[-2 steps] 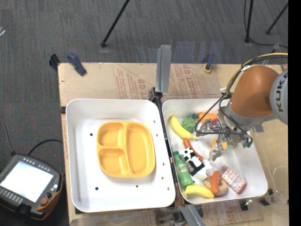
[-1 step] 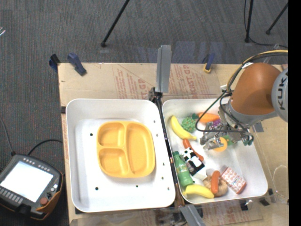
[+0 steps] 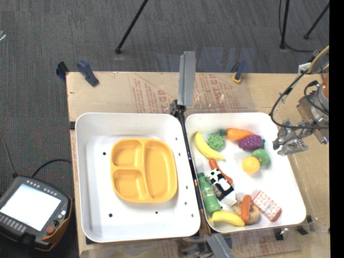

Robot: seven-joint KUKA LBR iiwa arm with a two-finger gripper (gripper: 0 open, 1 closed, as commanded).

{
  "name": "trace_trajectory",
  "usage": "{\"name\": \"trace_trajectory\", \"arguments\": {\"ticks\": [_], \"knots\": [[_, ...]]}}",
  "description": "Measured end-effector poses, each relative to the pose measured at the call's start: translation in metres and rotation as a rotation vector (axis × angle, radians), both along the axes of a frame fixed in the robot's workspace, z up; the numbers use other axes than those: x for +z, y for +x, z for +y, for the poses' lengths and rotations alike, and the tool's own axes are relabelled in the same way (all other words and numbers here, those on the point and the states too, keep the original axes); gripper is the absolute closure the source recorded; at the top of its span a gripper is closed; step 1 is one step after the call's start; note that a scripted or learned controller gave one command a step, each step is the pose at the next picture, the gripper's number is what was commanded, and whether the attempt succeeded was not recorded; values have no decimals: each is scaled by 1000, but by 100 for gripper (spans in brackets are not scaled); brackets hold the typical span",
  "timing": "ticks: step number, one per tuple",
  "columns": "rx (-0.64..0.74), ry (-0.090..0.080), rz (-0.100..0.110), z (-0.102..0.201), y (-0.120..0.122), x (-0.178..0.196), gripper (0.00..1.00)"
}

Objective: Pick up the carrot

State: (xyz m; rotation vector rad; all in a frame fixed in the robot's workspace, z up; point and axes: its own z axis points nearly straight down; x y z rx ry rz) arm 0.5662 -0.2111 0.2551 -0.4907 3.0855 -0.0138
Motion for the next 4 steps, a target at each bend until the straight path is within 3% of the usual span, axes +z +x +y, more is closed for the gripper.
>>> {"name": "trace_trajectory", "arguments": {"ticks": [1, 2, 3, 4], "knots": [[0, 8, 15, 2, -3, -8, 0], [-134, 12, 23, 1, 26, -169, 0], [-345, 12, 16, 61, 13, -168, 0], [-340, 12, 13, 63, 15, -157, 100]]}}
